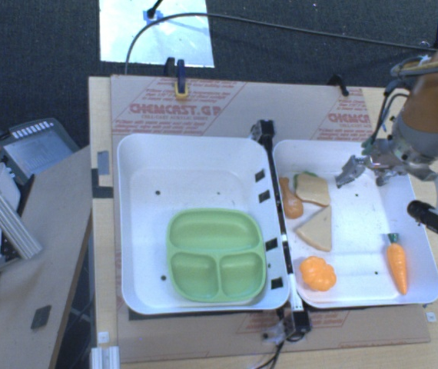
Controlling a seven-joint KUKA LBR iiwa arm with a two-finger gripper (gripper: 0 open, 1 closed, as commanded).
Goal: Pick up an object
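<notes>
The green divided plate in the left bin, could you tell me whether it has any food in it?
Empty. All three compartments of the green divided plate show bare green; the food pieces lie in the right bin.

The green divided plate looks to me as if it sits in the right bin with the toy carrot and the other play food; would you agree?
Not quite: the camera view shows the green divided plate in the left bin, alone there. The toy carrot and the other play food do lie in the right bin, as you said.
</notes>
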